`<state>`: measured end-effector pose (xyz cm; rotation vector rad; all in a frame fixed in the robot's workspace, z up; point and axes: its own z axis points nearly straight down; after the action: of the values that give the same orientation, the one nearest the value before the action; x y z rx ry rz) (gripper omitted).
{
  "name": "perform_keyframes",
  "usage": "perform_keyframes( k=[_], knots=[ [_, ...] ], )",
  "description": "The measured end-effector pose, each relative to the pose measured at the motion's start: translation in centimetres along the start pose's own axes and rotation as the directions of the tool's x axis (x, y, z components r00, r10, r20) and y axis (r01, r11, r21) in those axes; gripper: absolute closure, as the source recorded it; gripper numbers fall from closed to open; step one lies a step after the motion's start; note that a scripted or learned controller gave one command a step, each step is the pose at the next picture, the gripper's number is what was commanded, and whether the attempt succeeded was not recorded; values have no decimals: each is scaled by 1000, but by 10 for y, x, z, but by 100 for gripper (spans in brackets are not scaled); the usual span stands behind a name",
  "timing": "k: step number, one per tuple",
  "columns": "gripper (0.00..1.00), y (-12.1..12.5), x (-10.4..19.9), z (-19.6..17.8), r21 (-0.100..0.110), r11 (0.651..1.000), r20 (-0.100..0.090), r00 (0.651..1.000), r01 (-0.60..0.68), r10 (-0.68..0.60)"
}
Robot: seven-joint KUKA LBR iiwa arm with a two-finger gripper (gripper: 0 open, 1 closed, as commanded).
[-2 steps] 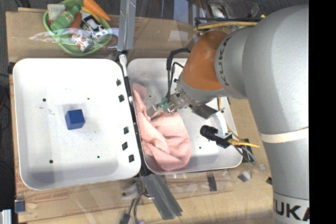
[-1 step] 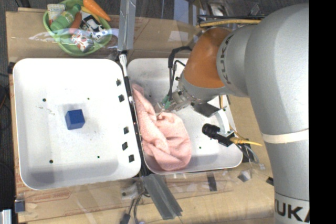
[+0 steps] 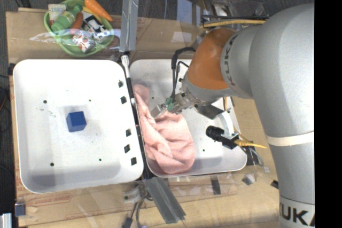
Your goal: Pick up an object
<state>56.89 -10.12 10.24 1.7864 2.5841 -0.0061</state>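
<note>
A pink cloth [image 3: 165,133] lies crumpled along the left side of the right bin [image 3: 214,165]. A small blue cube [image 3: 76,120] sits in the left bin [image 3: 32,77], left of its middle. My gripper [image 3: 164,107] is down in the right bin, at the upper edge of the pink cloth, with a bit of green showing at its tip. The arm's wrist hides the fingers.
A green bowl [image 3: 80,26] with a toy carrot and other small items stands on the bench behind the left bin. The grey arm covers the right part of the right bin. A divider with black clips [image 3: 130,115] separates the bins.
</note>
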Motion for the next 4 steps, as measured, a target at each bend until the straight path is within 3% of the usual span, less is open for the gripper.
perform_keyframes(
  k=[1,2,3,4],
  knots=[
    [0,-11,5,10,-2,1000,0,1000,14,-14],
    [0,-48,12,11,-1,999,-3,999,41,-41],
    [0,-87,15,12,1,990,-5,990,-139,139],
    [0,-87,15,12,0,990,-5,990,-140,140]
  ],
)
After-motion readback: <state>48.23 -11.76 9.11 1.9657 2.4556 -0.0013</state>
